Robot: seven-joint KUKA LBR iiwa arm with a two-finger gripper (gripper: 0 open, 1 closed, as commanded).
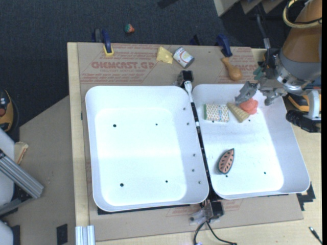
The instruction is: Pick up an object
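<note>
1. A small red-orange object (250, 106) lies in the right bin (286, 152), near that bin's far edge, touching or overlapping the wide end of a tan cone-shaped piece (238, 112).
2. The gripper (254, 93) hangs just above the red-orange object, reaching in from the right. Its fingers are too blurred against the grey wrist parts to tell whether they are spread or closed, and nothing can be seen clamped between them.
3. Just left of the cone lies a flat packet (217, 113) with a speckled green and white print, close to the bin's inner wall.
4. Further toward the near side of the same bin, well apart from that cluster, lies a brown leaf-shaped piece (226, 161) with pale spots.
5. The left bin (97, 137) sits beside the right one, their inner rims touching along the middle.
6. Beyond the bins, on the cardboard sheet (127, 65), rest a yellow wedge (164, 55), a small white carton (183, 57) just beside it, and an orange-brown pear-like object (231, 69) near the right bin's far rim.
7. The arm (304, 40), grey with an orange band, fills the upper right corner.
</note>
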